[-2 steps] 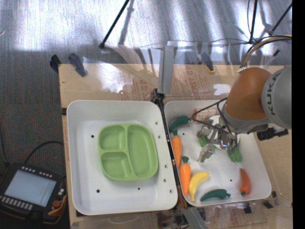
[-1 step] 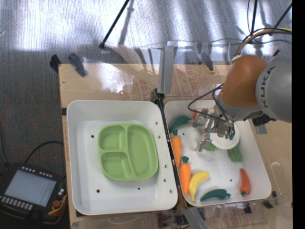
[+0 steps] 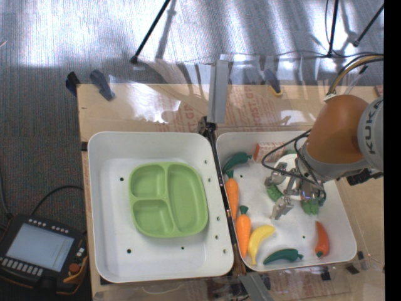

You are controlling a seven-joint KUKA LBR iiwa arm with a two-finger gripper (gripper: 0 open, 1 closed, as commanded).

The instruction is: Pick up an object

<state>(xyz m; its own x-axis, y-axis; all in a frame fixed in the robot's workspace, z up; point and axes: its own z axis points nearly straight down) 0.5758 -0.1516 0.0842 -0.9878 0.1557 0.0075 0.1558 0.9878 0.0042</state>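
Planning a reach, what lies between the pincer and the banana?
Bare white bin floor separates the pincer from the banana, seen in the camera view.

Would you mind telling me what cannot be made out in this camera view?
- Whether the tool is open or shut: small, tangled with cables.
- The green item beside it: partly hidden by the tool, too small to name.
- The small red piece near the right bin's back wall: too small to identify.
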